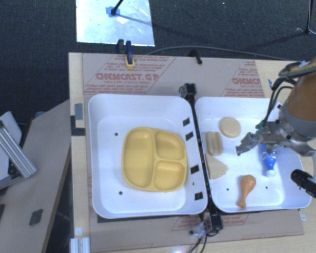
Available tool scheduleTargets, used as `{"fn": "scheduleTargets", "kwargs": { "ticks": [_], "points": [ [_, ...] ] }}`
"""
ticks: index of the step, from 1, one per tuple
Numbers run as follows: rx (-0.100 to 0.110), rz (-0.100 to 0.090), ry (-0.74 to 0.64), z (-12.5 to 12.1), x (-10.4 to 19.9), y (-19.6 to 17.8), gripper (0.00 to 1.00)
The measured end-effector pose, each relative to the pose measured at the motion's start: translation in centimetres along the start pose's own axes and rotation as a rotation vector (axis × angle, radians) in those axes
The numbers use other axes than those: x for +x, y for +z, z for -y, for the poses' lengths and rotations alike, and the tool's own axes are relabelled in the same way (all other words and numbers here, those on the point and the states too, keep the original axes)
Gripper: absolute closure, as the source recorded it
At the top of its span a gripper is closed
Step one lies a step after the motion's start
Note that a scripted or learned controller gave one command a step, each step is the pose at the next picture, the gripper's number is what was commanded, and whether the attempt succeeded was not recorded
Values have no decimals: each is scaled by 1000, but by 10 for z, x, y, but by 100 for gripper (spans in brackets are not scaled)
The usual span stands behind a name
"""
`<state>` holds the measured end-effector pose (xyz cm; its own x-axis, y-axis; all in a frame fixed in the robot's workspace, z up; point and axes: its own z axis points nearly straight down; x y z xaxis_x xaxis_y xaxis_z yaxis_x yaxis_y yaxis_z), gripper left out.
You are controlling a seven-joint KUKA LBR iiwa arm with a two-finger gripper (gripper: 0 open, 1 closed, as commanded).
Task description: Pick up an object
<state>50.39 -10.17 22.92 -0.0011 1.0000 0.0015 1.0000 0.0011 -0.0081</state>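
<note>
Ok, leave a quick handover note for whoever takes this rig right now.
Claw: over the right bin, above the blue bottle; no grasp visible.
Right bin: round cookie, bread piece, wedge slice, drumstick, blue bottle.
Left bin: yellow divided plate.
Done: nothing lifted.
Left: grasp one item and raise it.

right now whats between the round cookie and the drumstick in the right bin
In the camera view, only bare white bin floor lies between the round cookie and the drumstick.
</note>
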Motion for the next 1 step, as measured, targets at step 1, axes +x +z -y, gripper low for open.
{"fn": "scheduleTargets", "kwargs": {
  "ticks": [1],
  "points": [
    [-10,2,-2,-2,0,-5,0]
  ]
}}
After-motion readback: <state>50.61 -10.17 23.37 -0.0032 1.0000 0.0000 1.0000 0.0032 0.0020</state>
